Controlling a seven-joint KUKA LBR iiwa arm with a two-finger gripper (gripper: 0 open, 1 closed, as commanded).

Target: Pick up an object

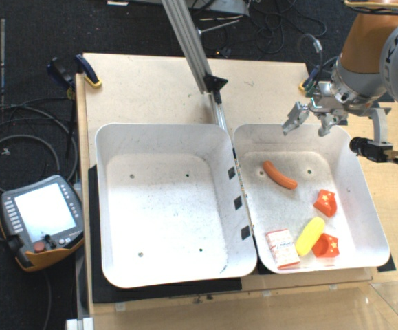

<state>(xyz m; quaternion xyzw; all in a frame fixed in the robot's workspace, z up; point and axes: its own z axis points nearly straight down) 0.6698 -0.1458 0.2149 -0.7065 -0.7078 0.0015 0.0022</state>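
Take the right bin [363,205] as reference. Inside it lie a sausage [280,174], a white carton [282,247], a yellow piece [309,235] and two red pieces [325,203]. The tool [310,120] hovers above its far rim, fingers apart, gripping nothing; you have the whole pick left

teach pendant [39,220] on floor, clamp [82,71], cables [20,126]

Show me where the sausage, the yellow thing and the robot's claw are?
sausage [280,174], camera view, its middle.
yellow thing [310,234], camera view, its middle.
gripper [309,122], camera view, midway between its fingertips.
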